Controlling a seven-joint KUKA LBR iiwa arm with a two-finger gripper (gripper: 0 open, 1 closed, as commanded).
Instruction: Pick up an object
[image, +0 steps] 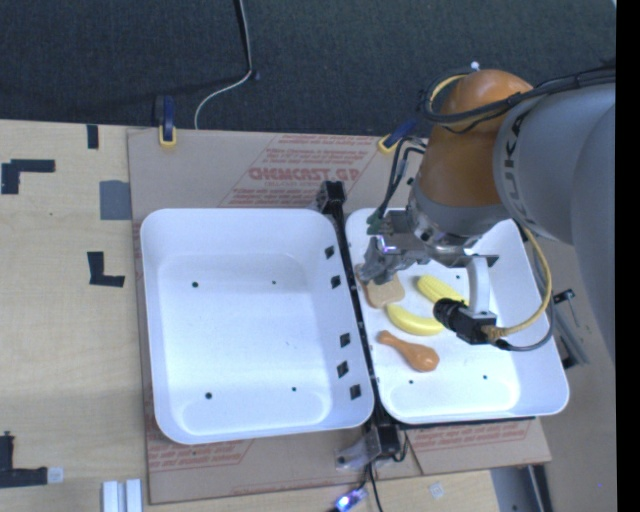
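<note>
I have the arm (540, 150) reaching in over the right bin (520, 395), with the gripper (383, 265) low at that bin's left side, just above a small tan block (385, 293) that looks like a slice of bread. From this angle the wrist and its cabling cover the tips, so I cannot tell how the gripper is set, and nothing is visibly held. The other candidates lie close by: two yellow bananas, the lower banana (412, 320) just right of the tan block and the upper banana (437, 289) partly under the wrist hardware, and an orange drumstick-shaped toy (410, 352) nearer the front of the bin. The left bin (160, 300) sits alongside.

My worries from here: the tan block lies near the wall between the bins, so a descent slightly off to the left could catch the rim or push the block against it instead of enclosing it. The lower banana is near enough to be nudged, or pinched together with the block, giving a grasp that slips on the lift
</note>
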